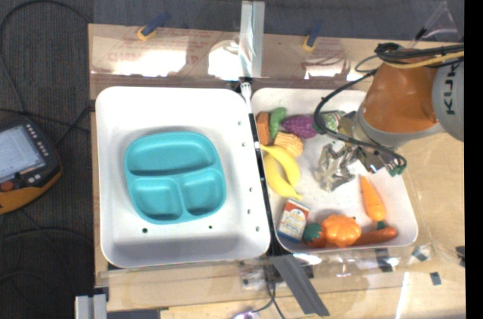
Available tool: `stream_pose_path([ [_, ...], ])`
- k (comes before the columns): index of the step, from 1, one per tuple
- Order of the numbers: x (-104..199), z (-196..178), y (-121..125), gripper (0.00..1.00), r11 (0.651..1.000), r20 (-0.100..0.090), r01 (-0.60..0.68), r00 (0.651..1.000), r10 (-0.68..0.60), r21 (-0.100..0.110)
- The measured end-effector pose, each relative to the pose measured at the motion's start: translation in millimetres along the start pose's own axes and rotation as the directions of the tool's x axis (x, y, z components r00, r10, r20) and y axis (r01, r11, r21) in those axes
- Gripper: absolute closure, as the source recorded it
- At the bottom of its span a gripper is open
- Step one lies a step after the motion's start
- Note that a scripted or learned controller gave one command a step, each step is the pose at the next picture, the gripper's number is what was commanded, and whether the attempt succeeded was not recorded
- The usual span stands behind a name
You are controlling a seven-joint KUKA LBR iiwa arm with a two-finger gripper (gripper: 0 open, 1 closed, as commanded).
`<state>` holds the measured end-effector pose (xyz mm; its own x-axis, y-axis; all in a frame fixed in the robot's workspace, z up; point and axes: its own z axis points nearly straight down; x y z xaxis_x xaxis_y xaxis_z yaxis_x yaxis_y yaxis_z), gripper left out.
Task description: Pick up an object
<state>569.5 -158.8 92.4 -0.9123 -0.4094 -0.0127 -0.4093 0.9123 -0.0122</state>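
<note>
The toy food lay crowded in the right bin (404,223): a banana (281,168) along its left wall, a purple piece (300,126) and a green one (278,116) above it, a small red-and-white carton (293,220) near the front, its print too small to read, an orange pumpkin (342,229) beside that, and a carrot (371,198) toward the right. The gripper (334,165) hung low over the bin's middle, among these but with nothing visibly caught in it; whether its jaws were spread or pressed together I could not tell. On the grey arm (445,95) the letters "KU" showed. The left bin (113,182) held a teal compartment tray (175,176).
</note>
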Motion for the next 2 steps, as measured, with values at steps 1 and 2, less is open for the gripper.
stream_pose_path([
  [1,-71.5,1.9,-33.4,1.0,1.0,0.002,0.013,1.0,-0.013,-0.002],
  [2,-26.4,2.2,-82.7,1.0,0.961,0.001,0.276,0.961,-0.276,-0.004],
])
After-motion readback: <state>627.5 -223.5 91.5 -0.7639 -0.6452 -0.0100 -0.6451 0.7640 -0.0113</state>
